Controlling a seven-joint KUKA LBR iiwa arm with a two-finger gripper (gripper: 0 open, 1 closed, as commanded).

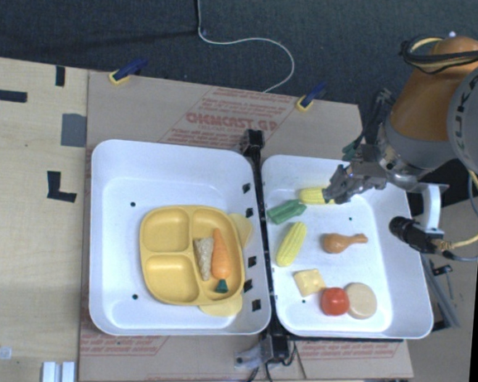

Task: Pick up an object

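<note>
Gripper [339, 191] sits at the right end of a small yellow piece [312, 196], its grip state impossible to tell. That piece's long axis runs left-right, extending toward frame left.

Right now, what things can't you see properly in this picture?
- The end effector, in the camera view: dark and small, so I cannot tell whether it grips anything.
- The yellow piece beside it: its right end is hidden by the end effector.
- The pale food on the yellow tray: too blurry to name, partly covered by the carrot.
- The arm: cut off by the top right edge.
</note>
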